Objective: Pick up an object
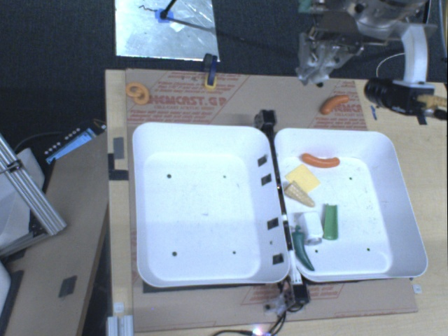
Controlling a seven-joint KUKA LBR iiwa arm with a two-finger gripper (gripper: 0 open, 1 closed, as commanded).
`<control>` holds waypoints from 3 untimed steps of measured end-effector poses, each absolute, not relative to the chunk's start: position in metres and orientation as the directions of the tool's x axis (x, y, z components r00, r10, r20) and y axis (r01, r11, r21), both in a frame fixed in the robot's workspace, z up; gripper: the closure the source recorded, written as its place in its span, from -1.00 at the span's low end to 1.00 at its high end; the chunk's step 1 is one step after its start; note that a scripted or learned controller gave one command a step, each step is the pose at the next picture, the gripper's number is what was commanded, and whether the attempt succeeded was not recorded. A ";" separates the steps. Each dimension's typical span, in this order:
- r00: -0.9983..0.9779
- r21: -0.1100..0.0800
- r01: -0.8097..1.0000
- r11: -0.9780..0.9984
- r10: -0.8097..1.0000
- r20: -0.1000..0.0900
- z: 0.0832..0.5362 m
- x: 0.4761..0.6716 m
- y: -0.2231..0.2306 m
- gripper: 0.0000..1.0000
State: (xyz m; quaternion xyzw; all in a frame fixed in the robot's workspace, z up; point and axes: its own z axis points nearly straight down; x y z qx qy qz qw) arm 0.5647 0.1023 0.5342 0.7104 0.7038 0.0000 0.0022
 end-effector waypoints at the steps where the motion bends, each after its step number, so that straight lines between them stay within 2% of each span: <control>1: -0.008 0.002 1.000 0.008 1.000 0.003 0.536 0.483 0.132 1.00; 2: 0.005 0.003 1.000 -0.005 1.000 -0.001 0.535 0.510 0.074 1.00; 3: -0.008 0.001 1.000 0.008 1.000 0.002 0.524 0.485 0.118 1.00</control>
